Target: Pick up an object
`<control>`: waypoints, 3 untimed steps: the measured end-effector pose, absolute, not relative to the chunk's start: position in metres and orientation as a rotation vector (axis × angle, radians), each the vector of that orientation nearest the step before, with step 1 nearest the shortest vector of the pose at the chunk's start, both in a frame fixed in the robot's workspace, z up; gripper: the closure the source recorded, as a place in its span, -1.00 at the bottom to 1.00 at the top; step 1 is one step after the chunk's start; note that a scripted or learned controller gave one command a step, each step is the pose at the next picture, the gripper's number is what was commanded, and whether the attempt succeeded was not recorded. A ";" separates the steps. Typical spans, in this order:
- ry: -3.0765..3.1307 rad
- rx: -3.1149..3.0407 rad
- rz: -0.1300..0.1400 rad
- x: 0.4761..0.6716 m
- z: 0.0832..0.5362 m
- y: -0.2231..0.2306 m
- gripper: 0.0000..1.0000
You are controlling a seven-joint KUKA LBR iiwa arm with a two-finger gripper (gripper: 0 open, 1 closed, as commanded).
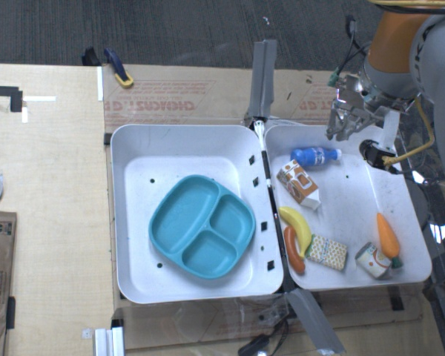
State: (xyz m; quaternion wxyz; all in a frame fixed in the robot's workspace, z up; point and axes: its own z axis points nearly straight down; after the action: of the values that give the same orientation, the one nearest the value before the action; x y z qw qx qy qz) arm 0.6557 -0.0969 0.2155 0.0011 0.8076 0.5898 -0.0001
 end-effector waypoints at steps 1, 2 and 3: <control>1.852 2.537 -0.004 0.655 0.214 -0.097 -1.00; 1.907 2.497 -0.005 0.658 0.136 -0.137 -1.00; 1.584 2.714 -0.003 0.659 0.092 -0.102 -1.00</control>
State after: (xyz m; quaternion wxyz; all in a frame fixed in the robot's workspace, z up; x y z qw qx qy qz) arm 0.6586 -0.1015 0.0921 -0.0002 0.8637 0.5041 -0.0011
